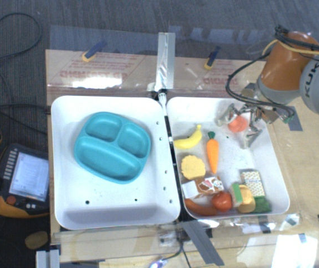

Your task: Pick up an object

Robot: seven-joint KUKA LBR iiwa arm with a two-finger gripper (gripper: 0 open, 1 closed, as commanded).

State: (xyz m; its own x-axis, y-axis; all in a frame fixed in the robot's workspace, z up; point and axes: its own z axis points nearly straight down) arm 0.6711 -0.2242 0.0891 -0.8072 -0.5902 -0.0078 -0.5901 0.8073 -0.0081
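Arm [293,66] cut off at right edge. Gripper [239,123] over right bin [276,166], fingers spread around a blurred orange-red object [238,124]; grip contact unclear.

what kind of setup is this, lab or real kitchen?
Likely a robot lab bench, not a kitchen: two white bins taped to a board, toy food like a carrot and banana, a teach pendant on carpet.

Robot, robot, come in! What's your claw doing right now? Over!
Gripper low in right bin, fingers around a salmon-pink object. Carrot and banana lie apart, leftward.
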